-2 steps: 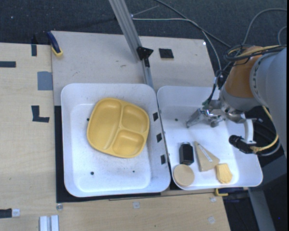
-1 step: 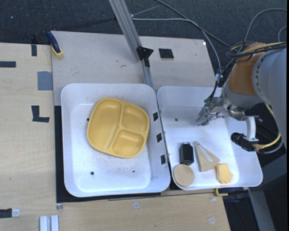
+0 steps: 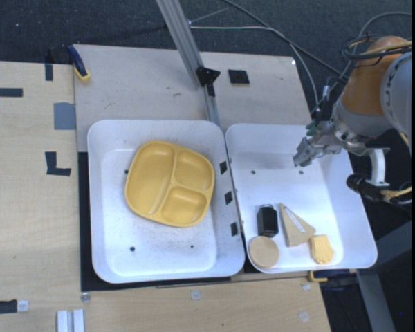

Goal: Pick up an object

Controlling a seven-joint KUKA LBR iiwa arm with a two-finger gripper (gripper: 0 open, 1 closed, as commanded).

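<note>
One gripper (image 3: 303, 159) hovers over the right bin (image 3: 346, 206), its spread impossible to tell.

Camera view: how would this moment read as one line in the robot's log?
gripper: over right bin, upper part | holding: nothing seen | items near front: black block, round disc, wedge | left bin: yellow tray

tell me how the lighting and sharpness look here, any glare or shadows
Camera view: even, soft light; the white bins look bright but not blown out. A faint shadow lies under the yellow plate on its near side. The gripper and small items such as the black block look slightly soft, so fine detail is lost.
</note>
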